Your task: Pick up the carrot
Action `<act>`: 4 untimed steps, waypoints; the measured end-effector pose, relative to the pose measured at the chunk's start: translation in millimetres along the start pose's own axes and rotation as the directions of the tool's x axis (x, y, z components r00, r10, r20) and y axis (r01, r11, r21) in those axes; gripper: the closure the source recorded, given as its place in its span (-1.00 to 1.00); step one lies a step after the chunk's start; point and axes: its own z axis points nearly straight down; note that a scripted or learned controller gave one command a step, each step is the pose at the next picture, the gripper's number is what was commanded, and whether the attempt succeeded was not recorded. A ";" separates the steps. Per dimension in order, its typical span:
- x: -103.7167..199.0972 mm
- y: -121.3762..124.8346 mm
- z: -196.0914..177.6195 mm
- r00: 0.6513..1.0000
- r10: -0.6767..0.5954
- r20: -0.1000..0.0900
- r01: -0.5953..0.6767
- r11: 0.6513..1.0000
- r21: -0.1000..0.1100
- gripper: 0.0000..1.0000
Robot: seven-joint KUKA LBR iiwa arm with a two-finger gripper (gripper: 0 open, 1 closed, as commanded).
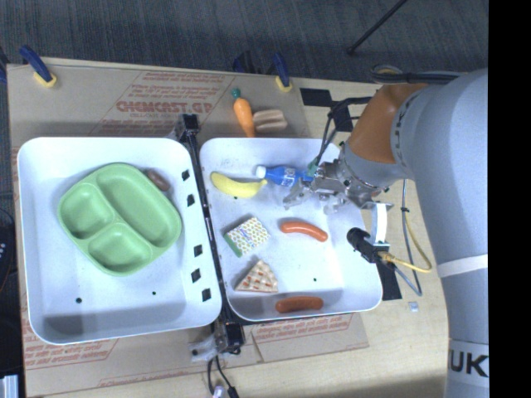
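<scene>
The orange carrot (pixel 242 114) with a green top lies outside the bins, on the cardboard just beyond the right bin's (pixel 357 293) far rim. My gripper (pixel 313 196) hangs inside the right bin, below and to the right of the carrot, well apart from it. Its fingers stand open with nothing between them, close to a small blue bottle (pixel 278 173) and above a red sausage (pixel 304 231).
A brown bun (pixel 269 121) lies beside the carrot. The right bin also holds a banana (pixel 236 184), a checkered block (pixel 247 235), a waffle wedge (pixel 257 278) and a second sausage (pixel 299 304). A green divided plate (pixel 120 216) and a brown item (pixel 156 178) sit in the left bin (pixel 41 305).
</scene>
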 end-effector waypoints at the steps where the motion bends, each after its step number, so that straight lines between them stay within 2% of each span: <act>1: 100.4 45.4 14.0 0.999 0.040 -0.001 -0.040 0.999 0.000 -1.00; 2: 123.5 43.2 -10.0 0.971 0.241 0.000 -0.241 0.971 -0.003 -1.00; 3: 124.3 43.0 -20.0 0.972 0.236 0.000 -0.236 0.972 0.001 1.00; 4: 210.1 4.8 -86.5 0.955 0.296 -0.001 -0.296 0.955 -0.002 1.00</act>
